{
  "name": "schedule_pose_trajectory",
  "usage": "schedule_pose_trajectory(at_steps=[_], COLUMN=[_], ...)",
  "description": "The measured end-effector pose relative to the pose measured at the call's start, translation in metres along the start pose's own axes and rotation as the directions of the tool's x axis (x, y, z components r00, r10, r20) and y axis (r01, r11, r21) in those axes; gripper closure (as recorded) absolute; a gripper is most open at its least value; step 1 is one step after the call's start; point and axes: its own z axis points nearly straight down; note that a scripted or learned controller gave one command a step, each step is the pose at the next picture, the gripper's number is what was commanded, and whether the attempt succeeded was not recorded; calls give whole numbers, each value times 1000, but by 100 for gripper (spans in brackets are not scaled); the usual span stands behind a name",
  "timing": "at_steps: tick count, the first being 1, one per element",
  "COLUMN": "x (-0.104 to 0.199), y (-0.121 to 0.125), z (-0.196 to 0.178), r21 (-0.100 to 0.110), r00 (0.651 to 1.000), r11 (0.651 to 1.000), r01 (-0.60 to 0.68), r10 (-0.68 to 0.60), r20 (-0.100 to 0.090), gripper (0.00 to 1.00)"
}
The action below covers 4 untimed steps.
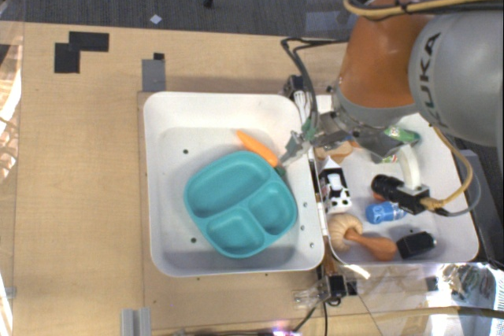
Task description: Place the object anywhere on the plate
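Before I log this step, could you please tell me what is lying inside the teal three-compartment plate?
The three compartments of the teal divided plastic plate look bare. An orange carrot-shaped object lies at its far rim, seemingly just outside. The hand covers the carrot's right end, so contact there is hidden.

Single fixed overhead camera, slanted down on both bins (157, 169)

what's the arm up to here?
The arm reaches in from the right, its gripper over the left bin, at the near end of a carrot that touches the teal plate at its upper edge. Whether it grips the carrot is unclear. Other items sit in the right bin.
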Motion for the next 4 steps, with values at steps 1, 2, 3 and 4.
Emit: schedule_pose_trajectory(at_steps=[1,2,3,4], x=[0,0,0,0], y=[0,0,0,0], z=[0,0,0,0], r21=[0,0,0,0], r00=[1000,1000,1000,1000], r11=[1000,1000,1000,1000], r01=[0,0,0,0], r10=[0,0,0,0], r20=[0,0,0,0], gripper=[0,0,0,0])
